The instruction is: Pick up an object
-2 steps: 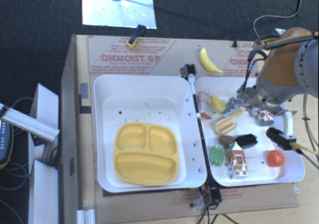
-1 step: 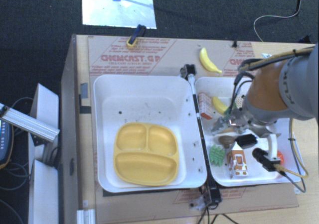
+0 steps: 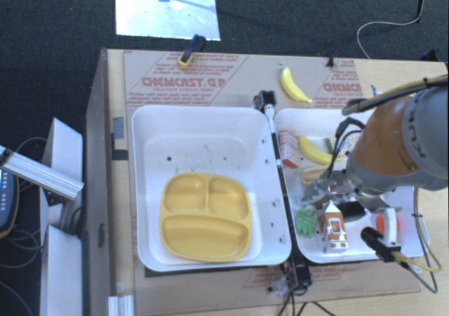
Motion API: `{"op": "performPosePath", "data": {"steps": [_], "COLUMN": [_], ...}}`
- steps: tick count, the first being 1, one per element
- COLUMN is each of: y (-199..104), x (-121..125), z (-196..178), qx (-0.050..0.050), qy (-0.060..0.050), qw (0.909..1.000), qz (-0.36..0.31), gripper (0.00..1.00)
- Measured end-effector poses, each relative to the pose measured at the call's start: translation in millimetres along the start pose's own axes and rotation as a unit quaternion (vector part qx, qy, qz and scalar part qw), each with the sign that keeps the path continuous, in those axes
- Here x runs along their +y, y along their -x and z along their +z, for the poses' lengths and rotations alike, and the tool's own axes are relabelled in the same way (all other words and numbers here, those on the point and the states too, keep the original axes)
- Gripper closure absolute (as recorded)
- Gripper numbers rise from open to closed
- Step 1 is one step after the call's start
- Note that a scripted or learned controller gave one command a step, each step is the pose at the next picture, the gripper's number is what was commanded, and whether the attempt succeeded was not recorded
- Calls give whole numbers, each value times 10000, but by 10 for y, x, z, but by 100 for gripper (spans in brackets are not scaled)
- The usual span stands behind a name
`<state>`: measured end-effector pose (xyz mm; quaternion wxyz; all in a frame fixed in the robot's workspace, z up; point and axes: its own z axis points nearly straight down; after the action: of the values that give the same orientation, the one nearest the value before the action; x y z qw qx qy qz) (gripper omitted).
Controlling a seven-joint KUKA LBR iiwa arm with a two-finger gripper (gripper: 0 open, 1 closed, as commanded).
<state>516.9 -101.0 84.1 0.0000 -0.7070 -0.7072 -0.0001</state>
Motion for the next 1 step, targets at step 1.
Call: {"op": "performPosePath", "data": {"steps": [1], "y": [-3], "x": [14], "z": [-108], "qx": [4], "qy": [17], "qw": [10000], "qz": [-5], "gripper": [100]}}
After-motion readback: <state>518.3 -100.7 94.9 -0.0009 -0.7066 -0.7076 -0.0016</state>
